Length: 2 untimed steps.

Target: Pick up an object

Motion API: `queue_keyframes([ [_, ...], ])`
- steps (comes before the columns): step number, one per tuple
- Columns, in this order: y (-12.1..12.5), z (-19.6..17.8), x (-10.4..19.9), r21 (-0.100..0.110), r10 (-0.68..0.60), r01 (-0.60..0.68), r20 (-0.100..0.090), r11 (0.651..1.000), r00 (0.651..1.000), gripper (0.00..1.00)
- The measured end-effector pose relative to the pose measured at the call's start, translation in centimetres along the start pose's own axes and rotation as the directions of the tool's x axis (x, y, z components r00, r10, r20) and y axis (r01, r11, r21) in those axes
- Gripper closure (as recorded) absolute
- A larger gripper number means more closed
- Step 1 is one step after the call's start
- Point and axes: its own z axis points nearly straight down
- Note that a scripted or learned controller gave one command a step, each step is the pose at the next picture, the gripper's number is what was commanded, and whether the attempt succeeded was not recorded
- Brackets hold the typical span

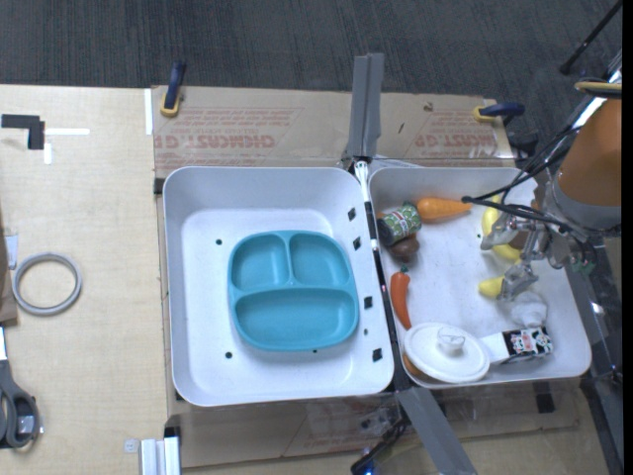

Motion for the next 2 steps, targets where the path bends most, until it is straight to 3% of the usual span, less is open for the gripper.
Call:
queue_keyframes([
  [1,0.1,-1.1,-0.2,0.002,-0.003,0.003,0.005,1.000,1.000,1.00],
  [2,7.4,-12.1,-3.5,-0.001,0.177,-0.177,0.002,0.984,0.984,1.00],
])
